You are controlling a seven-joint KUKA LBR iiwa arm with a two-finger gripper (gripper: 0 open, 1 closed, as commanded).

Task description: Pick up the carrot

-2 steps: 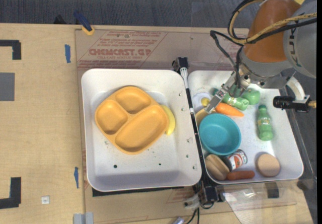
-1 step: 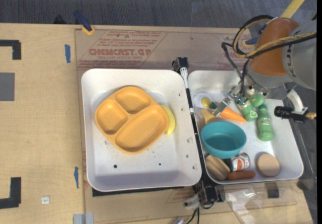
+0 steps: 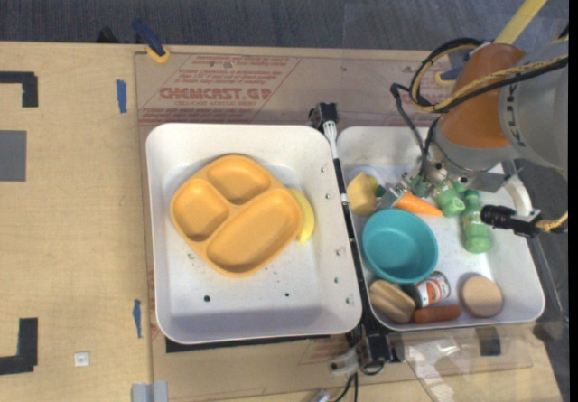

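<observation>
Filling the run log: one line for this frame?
task: pick up carrot | end effector: low in right bin, at carrot | grasp: unconfirmed | nearby: teal bowl | left bin: orange divided plate

From my seat the arm point(image 3: 506, 111) covers the gripper point(image 3: 423, 185), and the right edge cuts it off. I see half the carrot point(image 3: 417, 204). The banana point(image 3: 305, 216) hides behind the orange plate point(image 3: 235, 212).

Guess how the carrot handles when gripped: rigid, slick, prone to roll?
The carrot looks like smooth moulded plastic, so probably rigid, light and somewhat slick. Its tapered round shape could roll or squirt sideways. It lies tight against the teal bowl rim, which may block rolling that way.
</observation>
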